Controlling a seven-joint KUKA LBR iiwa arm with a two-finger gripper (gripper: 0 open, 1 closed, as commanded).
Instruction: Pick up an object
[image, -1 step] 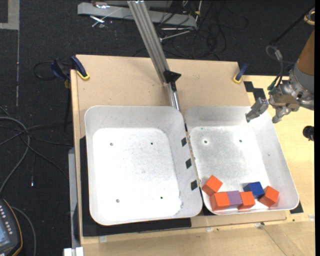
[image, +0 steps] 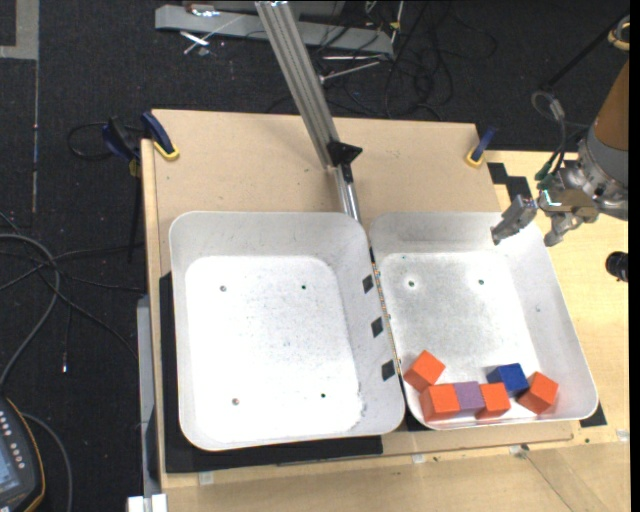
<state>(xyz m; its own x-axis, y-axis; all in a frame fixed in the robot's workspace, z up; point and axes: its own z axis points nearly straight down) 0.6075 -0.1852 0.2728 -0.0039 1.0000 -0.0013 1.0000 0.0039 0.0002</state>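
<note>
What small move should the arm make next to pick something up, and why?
Probably travel toward the near edge of the right bin. The tool hangs open over that bin's far right corner, holding nothing, while the blocks cluster along its near wall.

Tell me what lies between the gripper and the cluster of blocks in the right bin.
Bare, speckled floor of the right bin separates the gripper from the blocks at the near edge, per the camera view.

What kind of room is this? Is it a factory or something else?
Most likely a robotics research lab, not a factory. A robot gripper hangs over two white bins on a plywood bench held by clamps, toy-like coloured blocks lie in the right bin, and loose cables trail over the dark carpet.
</note>
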